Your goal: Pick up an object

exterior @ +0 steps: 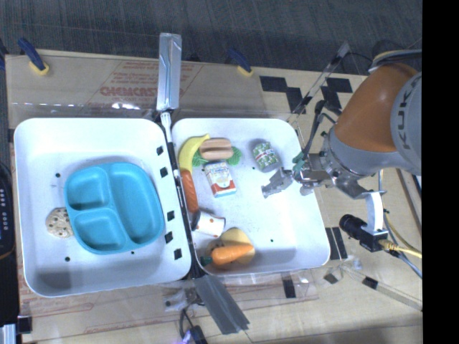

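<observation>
The objects are gathered in the right bin point(315, 228), mostly along its left wall. A banana point(188, 151) is seen at the top left, with a hot dog point(216, 149) touching it on the right. Just below the hot dog a small red and white carton point(220, 178) lies flat. A green can point(265, 155) is set apart, further right, near the far wall. A sausage point(189, 192) runs along the divider, and below it a white block point(209, 225) is found. A carrot point(231, 254) and a yellow fruit point(235, 236) are pressed together near the front wall.

The gripper point(275, 185) is held over the bin's right-hand part, beside the can and apart from it; nothing is seen between its fingers, and whether they are spread or pressed together cannot be told. The arm point(373, 120) reaches in over the right rim.

The bin's floor is bare white through the middle and toward the right and front right, where open room is left.

In the left bin point(29, 264) a blue tray point(112, 206) is placed centrally, with a cookie point(57, 223) touching its left edge. Bare floor surrounds them on all sides. The bins rest on a pale wooden bench point(401, 314); dark floor point(93, 13) lies beyond its far edge.
</observation>
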Robot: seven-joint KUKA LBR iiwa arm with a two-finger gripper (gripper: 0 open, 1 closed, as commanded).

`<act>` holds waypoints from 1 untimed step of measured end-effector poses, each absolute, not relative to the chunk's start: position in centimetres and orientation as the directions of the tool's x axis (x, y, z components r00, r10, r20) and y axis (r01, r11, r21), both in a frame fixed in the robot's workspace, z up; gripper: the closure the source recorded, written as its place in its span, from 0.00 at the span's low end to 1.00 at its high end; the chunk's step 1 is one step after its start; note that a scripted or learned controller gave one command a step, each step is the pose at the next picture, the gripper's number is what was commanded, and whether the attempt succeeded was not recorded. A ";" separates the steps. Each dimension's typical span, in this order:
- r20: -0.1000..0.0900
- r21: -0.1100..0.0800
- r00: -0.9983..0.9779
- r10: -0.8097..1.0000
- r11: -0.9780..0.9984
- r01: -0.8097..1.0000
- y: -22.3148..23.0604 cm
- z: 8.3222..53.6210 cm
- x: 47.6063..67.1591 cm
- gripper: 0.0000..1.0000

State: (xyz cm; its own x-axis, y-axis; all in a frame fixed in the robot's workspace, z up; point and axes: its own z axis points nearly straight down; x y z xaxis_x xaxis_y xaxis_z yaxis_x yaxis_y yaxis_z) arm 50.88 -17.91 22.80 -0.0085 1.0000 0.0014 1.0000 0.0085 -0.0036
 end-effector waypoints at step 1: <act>0.005 -0.013 -0.064 0.998 0.064 0.998 -12.3 10.1 51.9 0.00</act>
State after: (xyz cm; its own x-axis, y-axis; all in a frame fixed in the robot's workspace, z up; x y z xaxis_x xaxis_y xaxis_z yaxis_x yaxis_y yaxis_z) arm 51.93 -12.28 10.08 -0.0640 0.9979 0.0049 0.9979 0.0641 -0.0134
